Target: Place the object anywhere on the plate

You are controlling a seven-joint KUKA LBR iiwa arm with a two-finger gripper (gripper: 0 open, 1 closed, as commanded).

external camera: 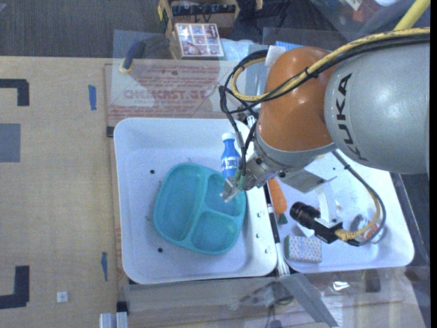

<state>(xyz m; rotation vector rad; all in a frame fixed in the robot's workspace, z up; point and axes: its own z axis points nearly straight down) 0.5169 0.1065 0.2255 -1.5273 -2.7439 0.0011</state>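
A teal divided plate (194, 217) lies in the left white bin (130, 183). A small blue-and-white bottle (230, 159) with a white cap stands tilted at the plate's upper right rim. Its lower end is hidden behind my gripper (232, 188). The gripper reaches in from the right and hangs over the plate's right edge, close against the bottle's base. The view does not show whether the bottle is gripped or merely beside the gripper.
The right bin (396, 251) holds an orange stick-like thing (276, 197) by the dividing wall and a grey speckled sponge (304, 249) near the front. The arm's large orange and grey body (321, 108) covers the back of that bin. Cardboard boxes (198, 9) stand behind the bench.
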